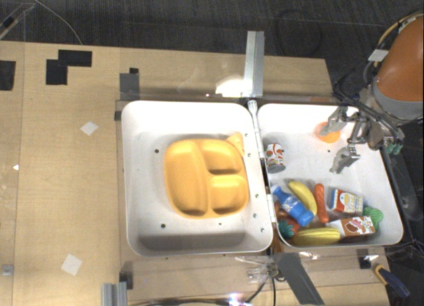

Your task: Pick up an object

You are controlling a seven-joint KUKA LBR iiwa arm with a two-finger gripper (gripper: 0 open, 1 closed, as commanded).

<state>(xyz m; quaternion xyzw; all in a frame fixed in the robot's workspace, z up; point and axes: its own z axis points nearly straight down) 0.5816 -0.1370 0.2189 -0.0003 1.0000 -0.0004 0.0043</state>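
- The gripper [344, 140] hangs over the right bin [298, 122], in its far right part, reached in from the right under the arm's orange band [403, 63].
- Its fingers stand apart, with nothing between them.
- A small orange object [326, 132] lies on the right bin's floor just beside the gripper, on its left, toward the far wall.
- A small can [274, 157] stands by the right bin's left wall, well apart from the gripper.
- The other toys crowd the right bin's near end: a blue bottle [293, 206], two bananas [303, 195], a carrot [320, 202] and two small cartons [346, 201].
- A yellow divided tray [204, 177] lies in the left bin [142, 165], beside the right bin on the table [59, 165].
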